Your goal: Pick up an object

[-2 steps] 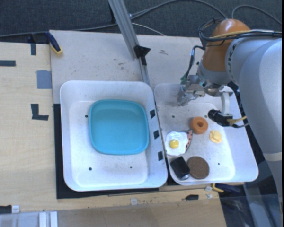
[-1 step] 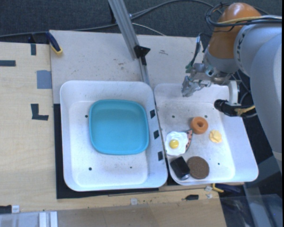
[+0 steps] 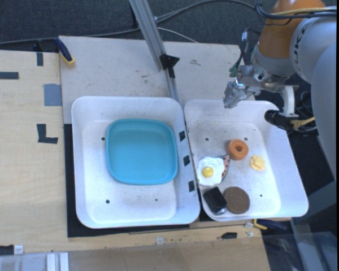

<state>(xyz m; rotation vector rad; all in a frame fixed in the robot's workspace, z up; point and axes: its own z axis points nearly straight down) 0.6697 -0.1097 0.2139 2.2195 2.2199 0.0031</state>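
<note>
2 white bins sit side by side on the bench, and the gripper (image 3: 233, 99) hangs over the far rim of the right bin (image 3: 282, 151), with the arm (image 3: 305, 33) reaching in from the right. Nothing shows between the gripper's tips, and from this slanted view I cannot tell whether they are apart or together.

All the likely targets lie nearer the camera than the gripper, in the right bin. A donut (image 3: 238, 149) is the closest, a little way in front of the gripper. A small yellow piece (image 3: 257, 162) sits just beyond it, off to the arm's side. A fried egg (image 3: 210, 170) lies further on, touching a thin reddish strip (image 3: 226, 165) on its edge. Furthest from the gripper are a brown cookie (image 3: 237, 200) and a black block (image 3: 214, 199), close beside each other at the bin's near end. A blue plate (image 3: 141, 151) fills the middle of the left bin (image 3: 85, 151), well apart from the gripper.

As for progress, I judge the task barely begun: every object rests on a bin floor and nothing is lifted. What is left is the whole pick: moving over 1 object, descending, closing on it and raising it.
</note>
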